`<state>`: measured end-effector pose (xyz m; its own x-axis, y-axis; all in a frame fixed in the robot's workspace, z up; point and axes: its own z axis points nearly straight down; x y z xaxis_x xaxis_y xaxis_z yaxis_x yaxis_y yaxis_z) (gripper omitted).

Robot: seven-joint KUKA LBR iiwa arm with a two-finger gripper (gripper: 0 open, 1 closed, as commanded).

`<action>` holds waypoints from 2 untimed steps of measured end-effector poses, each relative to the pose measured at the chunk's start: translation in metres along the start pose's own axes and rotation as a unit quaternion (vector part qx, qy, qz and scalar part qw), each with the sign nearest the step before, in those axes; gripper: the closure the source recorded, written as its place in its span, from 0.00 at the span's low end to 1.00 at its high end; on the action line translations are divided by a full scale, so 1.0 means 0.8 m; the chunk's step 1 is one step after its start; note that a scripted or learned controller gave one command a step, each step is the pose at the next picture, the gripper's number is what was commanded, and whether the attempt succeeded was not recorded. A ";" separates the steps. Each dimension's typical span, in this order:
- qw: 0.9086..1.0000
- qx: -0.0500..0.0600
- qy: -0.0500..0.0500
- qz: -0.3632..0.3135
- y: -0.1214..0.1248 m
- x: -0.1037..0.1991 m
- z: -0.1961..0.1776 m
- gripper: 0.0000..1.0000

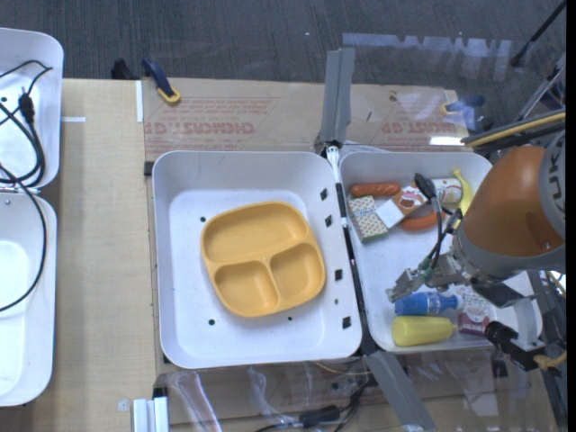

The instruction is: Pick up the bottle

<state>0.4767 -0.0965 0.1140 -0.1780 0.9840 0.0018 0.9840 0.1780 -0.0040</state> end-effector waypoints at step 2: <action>1.000 0.000 0.000 0.002 0.000 -0.001 -0.011 0.00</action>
<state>0.4772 -0.0975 0.1225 -0.1747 0.9846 0.0011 0.9846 0.1747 -0.0037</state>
